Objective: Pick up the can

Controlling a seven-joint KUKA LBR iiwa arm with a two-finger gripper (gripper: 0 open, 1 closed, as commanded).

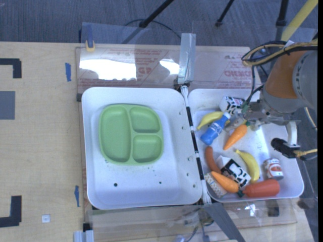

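Wooden bench top carrying two shallow white bins side by side, seen from above at a slant. Left bin holds a green divided plate lying flat at its centre. Right bin holds a crowded scatter of toy food: two bananas, carrots, a blue bottle, a red pepper and black-and-white cow-patterned pieces, piled loosely and overlapping, an arrangement that looks meant to make grasping hard. The can, small, with a red-and-white label, lies near the right wall of the right bin, just above the red pepper and just right of the lower banana; it appears to stand roughly upright, long axis toward the camera, though its small size leaves this uncertain. The arm enters from the right, its gripper low over the upper part of the right bin near a carrot and well apart from the can; whether it is released or clenched cannot be told.
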